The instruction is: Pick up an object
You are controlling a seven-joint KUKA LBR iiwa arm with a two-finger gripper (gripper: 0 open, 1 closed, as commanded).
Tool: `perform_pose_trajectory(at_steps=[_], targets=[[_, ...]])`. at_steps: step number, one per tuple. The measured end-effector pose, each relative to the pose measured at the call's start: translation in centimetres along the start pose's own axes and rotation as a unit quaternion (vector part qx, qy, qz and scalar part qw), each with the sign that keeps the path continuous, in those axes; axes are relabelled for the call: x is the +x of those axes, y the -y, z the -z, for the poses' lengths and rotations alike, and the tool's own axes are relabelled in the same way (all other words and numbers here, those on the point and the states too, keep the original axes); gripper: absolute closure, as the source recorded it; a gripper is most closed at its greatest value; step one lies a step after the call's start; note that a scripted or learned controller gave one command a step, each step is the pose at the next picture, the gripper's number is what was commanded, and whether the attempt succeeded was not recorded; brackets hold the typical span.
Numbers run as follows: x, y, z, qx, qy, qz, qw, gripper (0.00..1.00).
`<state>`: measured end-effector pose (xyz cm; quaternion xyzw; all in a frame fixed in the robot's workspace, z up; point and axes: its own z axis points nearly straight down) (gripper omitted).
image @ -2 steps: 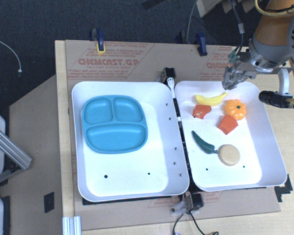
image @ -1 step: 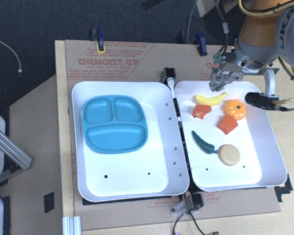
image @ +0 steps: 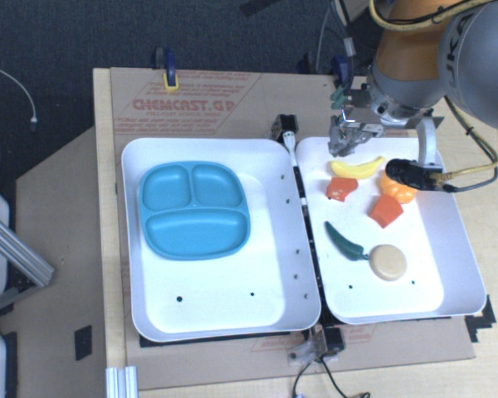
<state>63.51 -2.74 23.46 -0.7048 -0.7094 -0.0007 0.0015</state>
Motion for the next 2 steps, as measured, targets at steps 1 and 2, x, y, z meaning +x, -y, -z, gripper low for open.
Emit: perform_pose_trajectory(at_steps=[1, 2], targets=[[5.0, 1.5, -1.4, 0.001, 0.001, -0.001, 1.0000, 1.00], [9.9, 3.2, -2.2, 0.001, 0.001, 0.000, 1.0000, 1.00]])
